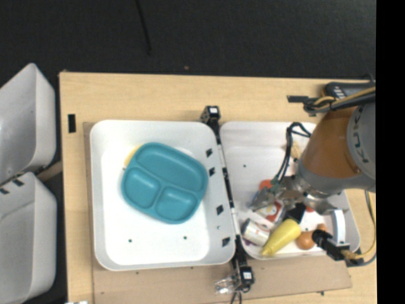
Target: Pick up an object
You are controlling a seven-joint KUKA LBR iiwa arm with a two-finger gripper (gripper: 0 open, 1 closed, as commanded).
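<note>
My gripper [271,198] is low in the right bin [253,145], just above a pile of small objects near the bin's front. Right under it lies a red and white item [273,211], partly hidden by the gripper. In front of that rest a yellow cone-shaped object [282,235], a white cylinder with a red band [255,232] and a small orange ball [306,240]. The orange wrist band [329,147] covers the right part of the bin. Nothing can be seen lifted.
The left bin [107,233] holds a blue divided plate [164,182] with a yellow thing [131,154] peeking from under its far left edge. A black divider with clips [220,182] runs between the bins. Black cables [292,138] hang near the arm.
</note>
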